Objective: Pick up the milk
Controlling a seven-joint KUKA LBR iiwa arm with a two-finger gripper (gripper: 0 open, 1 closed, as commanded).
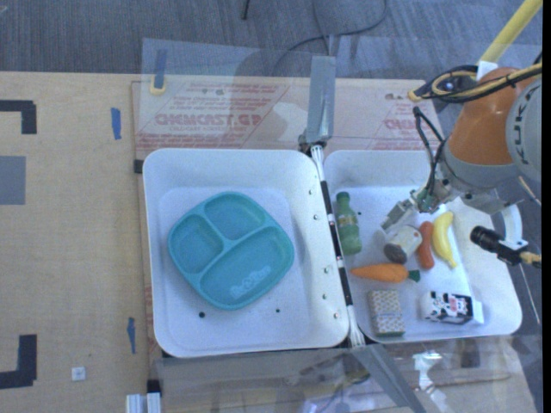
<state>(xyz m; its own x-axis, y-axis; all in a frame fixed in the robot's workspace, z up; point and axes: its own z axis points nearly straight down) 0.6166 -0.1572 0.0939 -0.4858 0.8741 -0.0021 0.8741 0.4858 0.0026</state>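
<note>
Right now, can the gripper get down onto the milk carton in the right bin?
Probably yes. The milk carton lies flat near the right bin's front corner, nothing on top, apart from the banana and cracker box. The gripper hovers further back; the bin wall nearby could crowd it.

The desk has a light wood-coloured top. Black square markings and short strips of blue tape sit near its left edge. Beyond the far edge, grey carpeted floor carries a looped black cable. A clear sheet with red lettering lies flat near the far edge.
</note>
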